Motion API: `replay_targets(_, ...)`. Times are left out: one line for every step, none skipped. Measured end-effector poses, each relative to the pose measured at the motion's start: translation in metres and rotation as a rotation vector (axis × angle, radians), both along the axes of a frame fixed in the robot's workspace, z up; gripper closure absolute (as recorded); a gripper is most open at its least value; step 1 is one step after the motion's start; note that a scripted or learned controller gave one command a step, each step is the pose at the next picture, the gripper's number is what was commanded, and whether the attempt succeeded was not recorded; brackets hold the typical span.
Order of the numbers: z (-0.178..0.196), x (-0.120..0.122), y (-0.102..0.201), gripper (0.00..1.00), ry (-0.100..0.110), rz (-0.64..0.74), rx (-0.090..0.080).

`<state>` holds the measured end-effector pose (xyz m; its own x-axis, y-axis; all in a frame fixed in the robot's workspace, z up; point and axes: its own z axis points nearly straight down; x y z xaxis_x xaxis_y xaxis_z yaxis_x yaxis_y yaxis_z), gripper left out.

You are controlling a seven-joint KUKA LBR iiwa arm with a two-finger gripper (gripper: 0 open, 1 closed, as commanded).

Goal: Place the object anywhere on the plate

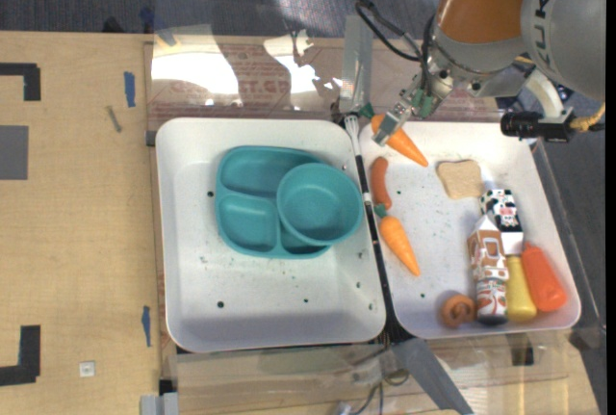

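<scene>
- The hand (399,119) is near the top of the right bin (558,307), close to the wall between the two bins.
- The hand is pinching the leafy end of a carrot (405,145). The carrot tilts down and to the right from the hand, its tip toward the slice of bread (460,178).
- The teal plate (252,211) sits in the left bin (192,307), with a teal bowl (318,203) resting on its right side.
- Well to the right of the plate, in the right bin, lie a sausage (381,182) and a second carrot (398,243), both just past the wall.
- Farther right of the plate are a small cow carton (501,208), a brown and white carton (489,276), a yellow bottle (520,288), an orange bottle (544,278) and a little doughnut (458,309).
- Both bins sit on the counter (67,240).
</scene>
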<state>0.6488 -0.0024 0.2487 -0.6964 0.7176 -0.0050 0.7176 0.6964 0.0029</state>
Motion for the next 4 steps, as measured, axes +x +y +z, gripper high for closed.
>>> replay_targets(-0.067,0.002,0.004,1.0,0.009,0.023,0.001)
replay_targets(-0.029,-0.018,-0.009,1.0,0.001,0.264,0.0)
replay_targets(-0.064,-0.038,-0.04,1.0,0.004,0.5,0.0)
replay_targets(-0.062,0.004,0.047,1.0,-0.003,0.63,0.001)
